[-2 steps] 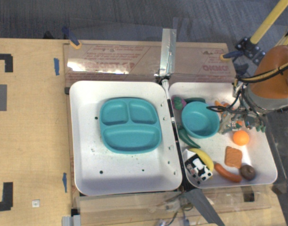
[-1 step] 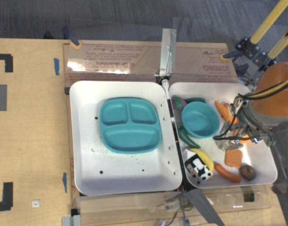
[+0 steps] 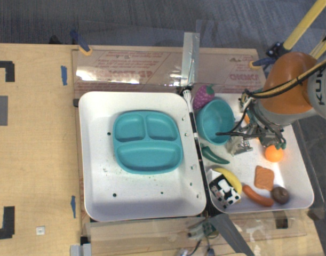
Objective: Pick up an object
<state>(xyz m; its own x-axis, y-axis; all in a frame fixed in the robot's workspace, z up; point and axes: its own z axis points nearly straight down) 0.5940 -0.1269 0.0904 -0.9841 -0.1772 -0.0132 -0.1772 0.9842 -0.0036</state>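
My gripper point(image 3: 243, 141) hangs low over the middle of the right bin point(image 3: 303, 170), just right of a teal bowl point(image 3: 215, 120) lying tilted on its side. An orange ball point(image 3: 274, 153) sits close to the gripper's right side. Purple grapes point(image 3: 203, 95) lie behind the bowl, and a green pepper point(image 3: 214, 154) lies in front of it. Nearer the front are a banana point(image 3: 230, 178), a black-and-white cube point(image 3: 224, 191), a piece of toast point(image 3: 264, 177), a sausage point(image 3: 257, 196) and a brown round fruit point(image 3: 280, 194). I see nothing between the fingers.
The left bin point(image 3: 93, 159) holds a teal divided plate point(image 3: 148, 142). The arm's orange band point(image 3: 291, 81) and cables hang over the right bin's back right corner. A metal divider post point(image 3: 190, 57) stands behind the bins. Bare wooden bench lies to the left.
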